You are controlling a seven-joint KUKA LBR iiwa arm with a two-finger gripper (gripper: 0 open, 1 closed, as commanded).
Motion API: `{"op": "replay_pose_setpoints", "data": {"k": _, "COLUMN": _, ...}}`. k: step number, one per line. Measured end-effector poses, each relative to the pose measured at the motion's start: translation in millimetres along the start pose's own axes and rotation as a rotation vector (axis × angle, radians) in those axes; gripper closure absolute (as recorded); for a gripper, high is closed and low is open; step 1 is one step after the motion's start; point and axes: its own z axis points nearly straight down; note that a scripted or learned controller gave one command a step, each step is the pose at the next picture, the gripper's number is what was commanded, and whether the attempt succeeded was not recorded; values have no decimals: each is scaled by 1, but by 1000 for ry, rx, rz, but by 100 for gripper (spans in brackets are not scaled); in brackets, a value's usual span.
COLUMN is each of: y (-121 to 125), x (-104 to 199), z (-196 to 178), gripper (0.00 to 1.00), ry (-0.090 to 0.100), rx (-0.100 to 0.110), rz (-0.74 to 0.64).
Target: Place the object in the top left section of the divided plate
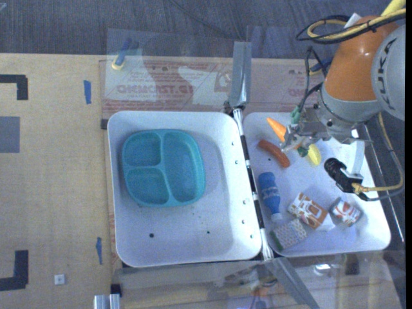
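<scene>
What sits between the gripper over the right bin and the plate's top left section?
Only the raised rims where the two bins meet lie between the gripper and the teal divided plate. The plate's top left section looks bare, and nothing else visible stands on the left bin's floor.

Legible markings:

- Arm housing [391,56], grey shell at upper right: dark capital letters "KUKA", cut off by the frame edge, running vertically.
- Cardboard panel [168,82] behind the left bin, under clear film: red printed lettering, upside down and washed out; not readable.
- Small cartons [309,211] in the right bin: orange-and-white printed patterns, any text too small to read.
</scene>
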Motion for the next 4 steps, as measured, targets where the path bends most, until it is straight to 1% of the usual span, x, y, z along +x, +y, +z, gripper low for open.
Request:
{"op": "replay_pose_setpoints", "data": {"k": 1, "y": 18, "x": 90, "z": -34, "gripper": 100, "ry": 0, "rx": -4, "rz": -308}}
{"op": "replay_pose_setpoints", "data": {"k": 2, "y": 61, "x": 191, "z": -64, "gripper": 100, "ry": 0, "rx": -5, "rz": -494}}
{"op": "replay_pose_setpoints", "data": {"k": 3, "y": -2, "x": 242, "z": -24, "gripper": 100, "ry": 1, "rx": -2, "rz": -563}}
{"op": "replay_pose_setpoints", "data": {"k": 4, "y": -25, "x": 239, "z": -39, "gripper": 100, "ry": 2, "rx": 0, "rz": -579}}
